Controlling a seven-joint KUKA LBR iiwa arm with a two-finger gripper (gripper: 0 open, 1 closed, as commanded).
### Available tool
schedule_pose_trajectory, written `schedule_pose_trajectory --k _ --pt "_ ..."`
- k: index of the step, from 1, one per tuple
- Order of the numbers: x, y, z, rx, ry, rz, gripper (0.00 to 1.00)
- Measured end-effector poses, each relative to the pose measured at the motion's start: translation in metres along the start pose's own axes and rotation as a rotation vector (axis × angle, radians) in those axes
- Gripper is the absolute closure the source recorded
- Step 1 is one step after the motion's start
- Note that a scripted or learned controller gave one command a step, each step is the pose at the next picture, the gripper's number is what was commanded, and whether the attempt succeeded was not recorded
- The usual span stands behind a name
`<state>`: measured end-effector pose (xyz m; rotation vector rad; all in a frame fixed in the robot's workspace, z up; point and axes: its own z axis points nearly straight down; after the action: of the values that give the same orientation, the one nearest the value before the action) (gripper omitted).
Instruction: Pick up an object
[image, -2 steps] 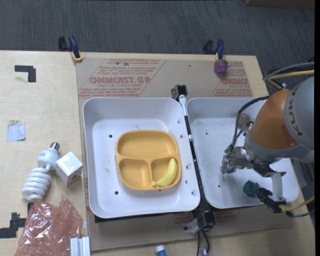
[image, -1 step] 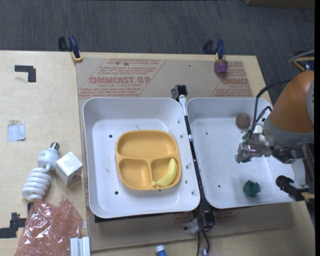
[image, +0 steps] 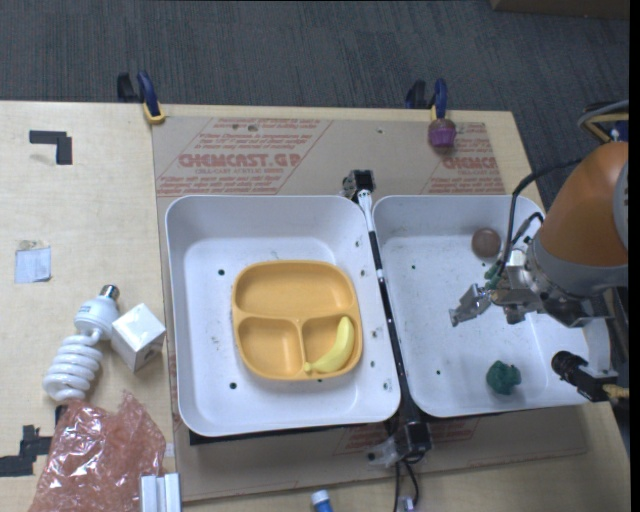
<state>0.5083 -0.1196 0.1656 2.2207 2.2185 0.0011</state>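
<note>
Green lump (image: 503, 376): sitting in the right bin (image: 430, 385), near its front edge
Brown ball (image: 486, 241): same bin, up near the back
Gripper (image: 462, 312): over the right bin between those two, fingers spread, nothing in them
Banana (image: 337, 348): in the yellow tray (image: 290, 290), left bin (image: 200, 300)

End effector (image: 462, 312) hovers in right bin (image: 430, 385) near green object (image: 503, 376).

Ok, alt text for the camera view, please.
The arm's hand hovers over the right bin, between a brown ball and a green object. The left bin holds a yellow divided plate with a banana.
</note>
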Motion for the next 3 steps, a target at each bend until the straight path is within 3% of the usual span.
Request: schedule_pose_trajectory --k 1,2,3 --pt "-0.031 -0.019 0.074 0.003 0.001 0.001 0.00" --pt "-0.031 -0.018 0.064 0.002 0.001 0.002 1.00" --pt "0.004 -0.030 -0.028 0.001 0.000 -0.002 1.00"
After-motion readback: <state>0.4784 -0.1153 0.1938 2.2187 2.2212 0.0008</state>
